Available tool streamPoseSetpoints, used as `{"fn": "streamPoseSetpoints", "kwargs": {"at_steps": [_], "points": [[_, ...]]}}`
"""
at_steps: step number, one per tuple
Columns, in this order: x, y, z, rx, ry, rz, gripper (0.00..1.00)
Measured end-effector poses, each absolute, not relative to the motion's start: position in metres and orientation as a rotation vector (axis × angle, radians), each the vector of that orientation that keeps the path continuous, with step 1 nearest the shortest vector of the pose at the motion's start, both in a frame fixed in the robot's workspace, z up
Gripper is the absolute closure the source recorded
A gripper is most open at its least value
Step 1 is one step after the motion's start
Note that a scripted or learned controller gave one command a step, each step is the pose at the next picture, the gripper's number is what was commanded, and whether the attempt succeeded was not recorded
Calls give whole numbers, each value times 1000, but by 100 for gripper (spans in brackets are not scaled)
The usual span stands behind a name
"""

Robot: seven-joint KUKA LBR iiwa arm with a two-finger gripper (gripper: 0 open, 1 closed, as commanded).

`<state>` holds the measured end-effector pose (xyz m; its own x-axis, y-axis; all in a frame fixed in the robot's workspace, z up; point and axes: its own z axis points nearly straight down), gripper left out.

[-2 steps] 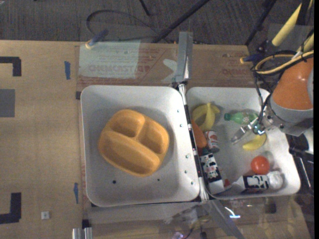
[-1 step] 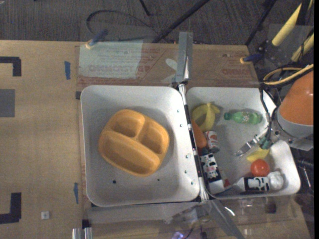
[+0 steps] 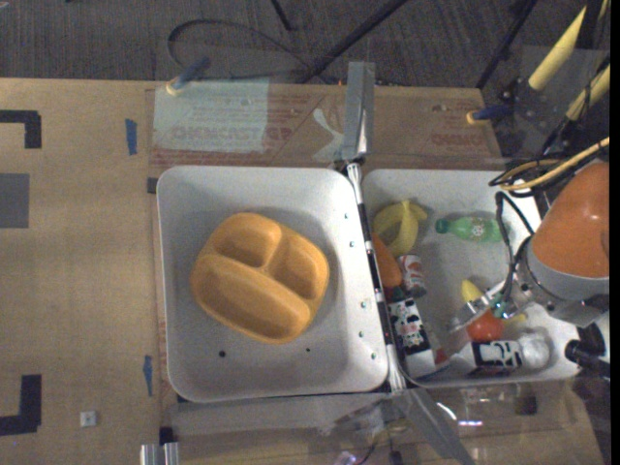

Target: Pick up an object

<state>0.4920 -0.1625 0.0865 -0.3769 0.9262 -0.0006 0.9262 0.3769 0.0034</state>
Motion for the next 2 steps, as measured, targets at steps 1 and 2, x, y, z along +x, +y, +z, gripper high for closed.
{"fn": "streamPoseSetpoints", "kwargs": {"at_steps": [1, 2], "points": [[555, -125, 87, 1527, 2735, 4, 0], [555, -126, 87, 1527, 2735, 4, 0]]}}
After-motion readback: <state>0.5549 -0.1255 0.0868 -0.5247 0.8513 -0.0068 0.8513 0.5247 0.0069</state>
